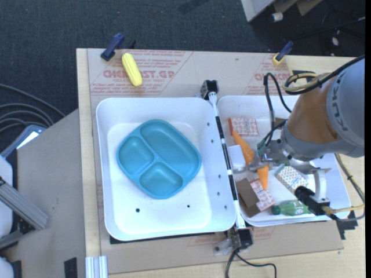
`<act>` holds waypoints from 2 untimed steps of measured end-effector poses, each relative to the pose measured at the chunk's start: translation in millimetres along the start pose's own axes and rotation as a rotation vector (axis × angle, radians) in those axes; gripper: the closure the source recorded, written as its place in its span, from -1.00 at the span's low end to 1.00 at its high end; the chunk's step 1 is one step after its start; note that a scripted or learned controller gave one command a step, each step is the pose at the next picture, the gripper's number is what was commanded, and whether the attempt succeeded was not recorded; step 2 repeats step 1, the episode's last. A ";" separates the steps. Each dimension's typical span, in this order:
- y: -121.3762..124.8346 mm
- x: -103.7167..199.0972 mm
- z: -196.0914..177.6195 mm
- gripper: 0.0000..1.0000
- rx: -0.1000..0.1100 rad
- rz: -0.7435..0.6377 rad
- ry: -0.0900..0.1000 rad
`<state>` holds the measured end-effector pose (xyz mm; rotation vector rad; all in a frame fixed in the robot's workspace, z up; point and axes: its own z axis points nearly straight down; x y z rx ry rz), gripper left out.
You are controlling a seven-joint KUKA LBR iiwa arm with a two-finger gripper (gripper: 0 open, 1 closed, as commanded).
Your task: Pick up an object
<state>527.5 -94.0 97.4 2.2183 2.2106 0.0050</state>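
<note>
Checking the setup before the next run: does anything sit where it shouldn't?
Yes. A yellow corn cob lies on the bare bench behind the left bin, outside both bins. The blue divided plate sits at a slant in that bin. The other items are piled in the right bin.

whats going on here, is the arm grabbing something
A grey and orange robot arm reaches from the right into the right bin, over a clutter of small items: an orange carrot-like piece, a green bottle, some packets. Whether it has hold of anything can't be made out. The left bin holds a blue divided plate, and a yellow corn cob toy lies on the bench behind it.
</note>
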 end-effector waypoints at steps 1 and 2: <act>50.6 61.6 -90.7 1.00 0.009 -0.004 0.006; 50.6 61.6 -90.7 1.00 0.009 -0.004 0.006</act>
